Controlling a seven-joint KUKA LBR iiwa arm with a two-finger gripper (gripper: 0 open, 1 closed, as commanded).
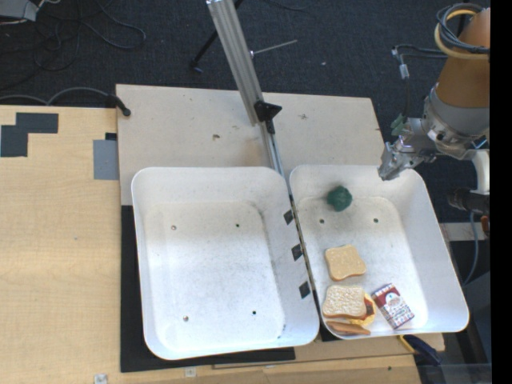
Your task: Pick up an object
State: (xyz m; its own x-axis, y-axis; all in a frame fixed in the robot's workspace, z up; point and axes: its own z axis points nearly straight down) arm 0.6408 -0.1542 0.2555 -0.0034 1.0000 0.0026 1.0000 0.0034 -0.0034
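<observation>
Nothing picked yet. Gripper [390, 166] over far rim of right bin [436, 222]; finger state: cannot tell. 4 objects lie in bin: green ball [340, 198], bread [345, 262], sandwich [347, 306], red box [393, 306]. Descent, grasp, lift all remain.

Two shallow white bins sit side by side on a pale board: the left bin [160, 214] and the right bin [428, 238], their inner rims meeting along a seam fitted with small black clips [298, 251]. A slanted aluminium extrusion post [238, 54] rises from behind the seam, with a black bracket [266, 112] near its lower end. The pale board [320, 130] extends behind both bins. To the left lies a light wooden tabletop [56, 254] with grey and dark rectangular patches [104, 157]. Dark carpet [144, 30] with loose cables [72, 6] covers the floor beyond.
</observation>
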